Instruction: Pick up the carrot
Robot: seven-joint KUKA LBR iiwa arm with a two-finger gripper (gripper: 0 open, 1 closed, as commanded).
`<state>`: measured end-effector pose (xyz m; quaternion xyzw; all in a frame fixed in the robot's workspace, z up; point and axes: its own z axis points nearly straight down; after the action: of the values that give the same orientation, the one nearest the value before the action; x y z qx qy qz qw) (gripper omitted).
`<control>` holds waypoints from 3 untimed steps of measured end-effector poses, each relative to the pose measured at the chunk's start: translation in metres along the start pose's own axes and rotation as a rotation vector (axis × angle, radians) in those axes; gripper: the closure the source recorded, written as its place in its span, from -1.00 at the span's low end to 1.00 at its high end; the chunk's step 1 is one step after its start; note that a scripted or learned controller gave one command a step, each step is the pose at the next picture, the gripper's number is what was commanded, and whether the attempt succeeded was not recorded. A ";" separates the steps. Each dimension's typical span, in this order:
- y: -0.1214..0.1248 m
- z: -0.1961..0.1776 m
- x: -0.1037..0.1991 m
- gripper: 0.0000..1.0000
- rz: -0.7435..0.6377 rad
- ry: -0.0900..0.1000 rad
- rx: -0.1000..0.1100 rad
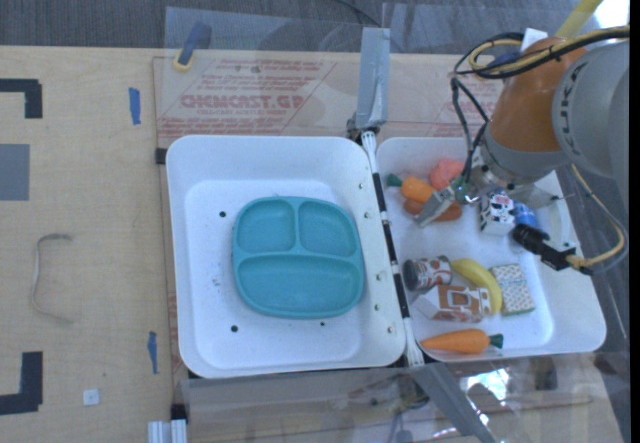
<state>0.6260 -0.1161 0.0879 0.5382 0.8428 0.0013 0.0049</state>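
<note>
The arm (pixel 560 101) is seen over the right bin (pixel 580 331), the left bin (pixel 190 231) being taken up by a teal plate (pixel 297 257). The gripper (pixel 445 203) is lowered near the right bin's far-left corner, seemingly onto an orange item (pixel 416 190); whether it is clenched cannot be told. The carrot (pixel 458 341) is lying along that bin's near edge, well apart from the gripper.

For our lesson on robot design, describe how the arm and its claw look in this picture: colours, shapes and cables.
The arm is bulky and rounded, with grey shells and an orange band above the wrist. Black and yellow cables loop around that band, and another black cable trails past a small blue part by the wrist. The claw is slim, metallic grey, with narrow fingers.
</note>
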 end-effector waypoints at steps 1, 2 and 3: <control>0.045 0.001 -0.005 -1.00 0.158 0.001 0.006; 0.041 0.001 -0.006 -1.00 -0.044 0.001 0.014; 0.036 -0.096 0.028 -1.00 -0.242 0.004 0.004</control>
<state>0.6455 -0.0751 0.1839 0.4324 0.9017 0.0004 0.0022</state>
